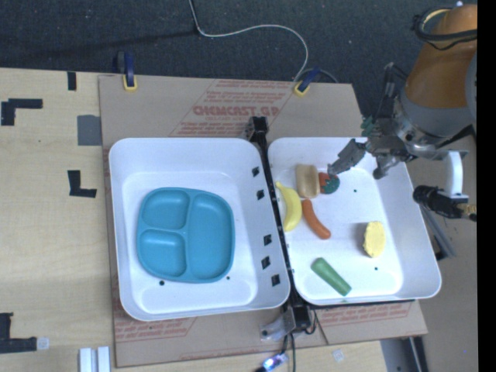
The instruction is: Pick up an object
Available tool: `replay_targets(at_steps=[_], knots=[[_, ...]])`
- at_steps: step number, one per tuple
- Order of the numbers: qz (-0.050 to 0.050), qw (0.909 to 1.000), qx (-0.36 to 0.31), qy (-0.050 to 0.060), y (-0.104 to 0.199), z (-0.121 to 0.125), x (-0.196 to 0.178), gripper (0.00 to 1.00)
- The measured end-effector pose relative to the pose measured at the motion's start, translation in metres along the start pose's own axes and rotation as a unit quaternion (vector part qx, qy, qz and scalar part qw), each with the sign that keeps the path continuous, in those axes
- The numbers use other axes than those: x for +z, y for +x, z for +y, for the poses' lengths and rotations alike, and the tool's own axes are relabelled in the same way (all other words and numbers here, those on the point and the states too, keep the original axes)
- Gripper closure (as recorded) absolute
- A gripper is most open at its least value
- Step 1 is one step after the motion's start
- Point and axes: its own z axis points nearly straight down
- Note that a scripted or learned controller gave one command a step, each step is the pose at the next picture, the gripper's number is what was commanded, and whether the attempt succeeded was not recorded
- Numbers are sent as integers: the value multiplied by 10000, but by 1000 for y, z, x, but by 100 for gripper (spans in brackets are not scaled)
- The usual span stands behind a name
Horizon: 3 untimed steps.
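A robotics lab: clamped cardboard bench [232,107], two white bins [124,161], loose cable [256,29].

cardboard sheet [232,107], faint red lettering (unreadable)

Single fixed cam, mounted above the bench [46,208], looking down at a slant. Far edge of the bench sits at top of frame, with dark floor beyond it; near edge runs along the bottom. Mid-range framing: both white bins fit whole, left bin [124,231] and right bin [403,231] side by side on a cardboard sheet [225,107], roughly frame-centre. Arm [442,76] enters from the frame's right, cut off by the upper right corner.
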Motion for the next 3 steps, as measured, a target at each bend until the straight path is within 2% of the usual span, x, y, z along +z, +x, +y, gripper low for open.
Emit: replay_targets(at_steps=[1,3], knots=[[-8,10000,-16,-64,0,2,-7,0],[-3,10000,-14,-28,9,-2,121,0]])
